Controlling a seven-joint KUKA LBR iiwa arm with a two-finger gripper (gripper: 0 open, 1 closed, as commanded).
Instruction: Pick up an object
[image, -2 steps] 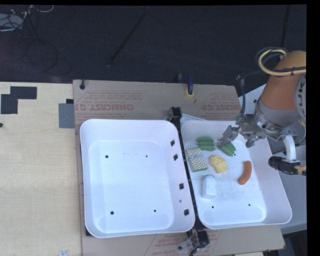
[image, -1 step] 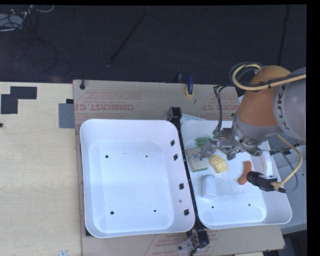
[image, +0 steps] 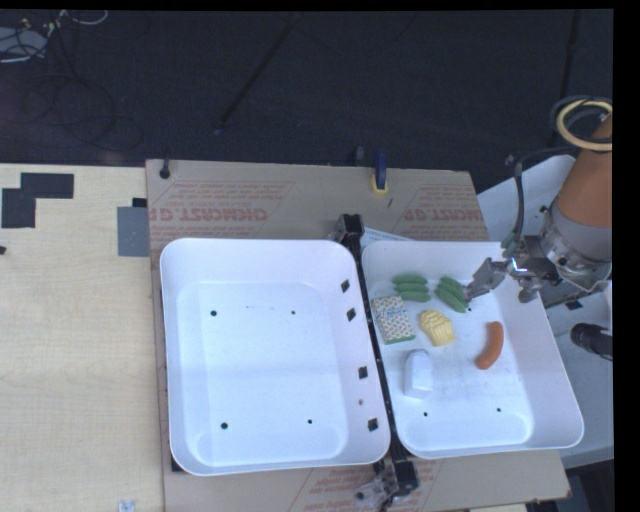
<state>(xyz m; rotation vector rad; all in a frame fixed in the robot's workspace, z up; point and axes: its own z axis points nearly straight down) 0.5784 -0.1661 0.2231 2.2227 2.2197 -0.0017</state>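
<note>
Lying nearest in the right bin (image: 540, 420) is a white block (image: 418, 372); beyond it are resting an orange sausage (image: 489, 345), yellow corn (image: 436, 327) and a patterned packet (image: 392, 319). Farther, two green pods (image: 410, 287) (image: 452, 294) are sitting. At three o'clock, the gripper (image: 487, 277) is hovering just beside the pods, its state impossible to tell.

Counter (image: 70, 330): pale wood surface at left, black patches (image: 35, 195) and grey square (image: 131, 229) near its far edge. Brown board (image: 270, 205) with reversed red lettering lies on counter, under both bins. Left bin (image: 180, 350) and right bin (image: 545, 400), shallow, white, sit side by side on board, touching along middle, black clips (image: 351, 314) down the seam. Blue-yellow clamp (image: 380, 175) at board's far edge.
</note>
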